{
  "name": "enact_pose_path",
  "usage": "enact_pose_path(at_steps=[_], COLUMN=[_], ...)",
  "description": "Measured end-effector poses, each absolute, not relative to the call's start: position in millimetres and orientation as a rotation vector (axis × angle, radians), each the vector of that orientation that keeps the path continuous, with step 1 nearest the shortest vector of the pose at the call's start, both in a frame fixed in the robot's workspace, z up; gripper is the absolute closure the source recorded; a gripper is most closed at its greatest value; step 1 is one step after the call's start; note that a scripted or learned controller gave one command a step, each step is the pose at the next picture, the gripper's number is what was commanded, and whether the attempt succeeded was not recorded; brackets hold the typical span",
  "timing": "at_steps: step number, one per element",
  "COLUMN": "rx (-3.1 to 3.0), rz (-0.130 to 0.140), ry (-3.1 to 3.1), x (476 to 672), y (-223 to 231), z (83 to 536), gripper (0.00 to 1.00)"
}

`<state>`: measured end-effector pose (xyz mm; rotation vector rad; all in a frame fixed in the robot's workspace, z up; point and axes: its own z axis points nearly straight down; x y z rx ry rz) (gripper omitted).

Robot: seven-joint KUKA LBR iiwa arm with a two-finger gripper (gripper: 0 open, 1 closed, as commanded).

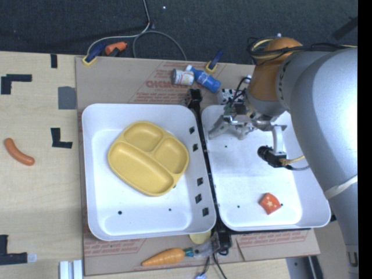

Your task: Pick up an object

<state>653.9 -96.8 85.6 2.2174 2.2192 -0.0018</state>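
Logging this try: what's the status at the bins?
Gripper low in right bin, far end. Red object untouched near front. Nothing between.

Red printed lettering on the cardboard sheet (pixel 152 81) under the bins, upside down from here (too faint to read), nothing else legible

I saw the gripper (pixel 232 125) over the right bin (pixel 244 176), a red object (pixel 269 203) near its front, a yellow plate (pixel 149 157) in the left bin (pixel 96 173).
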Motion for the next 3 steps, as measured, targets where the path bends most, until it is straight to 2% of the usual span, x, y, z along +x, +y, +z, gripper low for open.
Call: enact_pose_path(at_steps=[1,2,3], rx=[2.219,2.218,2.218], rz=[-0.007,0.0,0.0], ry=[2.225,2.22,2.223], x=[668.1,649.6,659.8], y=[-97.4,-94.1,-93.6], z=[85.1,85.8,85.4], gripper=[0.0,0.0,0.0])
